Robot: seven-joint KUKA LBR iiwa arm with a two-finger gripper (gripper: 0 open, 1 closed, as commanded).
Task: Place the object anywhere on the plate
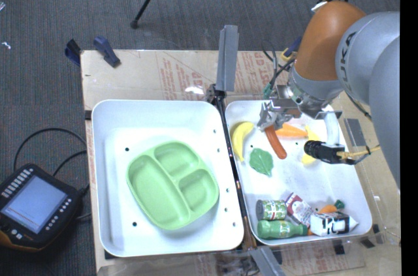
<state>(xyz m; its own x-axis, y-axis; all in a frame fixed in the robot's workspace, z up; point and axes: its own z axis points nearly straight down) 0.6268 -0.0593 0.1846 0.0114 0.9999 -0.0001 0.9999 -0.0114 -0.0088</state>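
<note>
Figure: the desk (163, 76) carried two white bins. The left bin (108, 138) held the plate (172, 184), a pale green, matte, three-compartment tray lying flat. The right bin (356, 193) held the clutter: a curved yellow banana (241, 138), a flat green leaf (261, 161), a smooth red-orange sausage (277, 143) with its long axis running from upper left to lower right, an orange carrot (292, 131), a can (272, 209), a green bottle (281, 228) and other small packs. The tool (274, 117) hung at the sausage's upper end, with the carrot just beside it (which of the two it addressed could not be told, and whether it was released or clenched could not be told). The plate lay well to the left of the tool, across the wall between the bins; any carry, by judgement, would have to run leftward over that wall.
</note>
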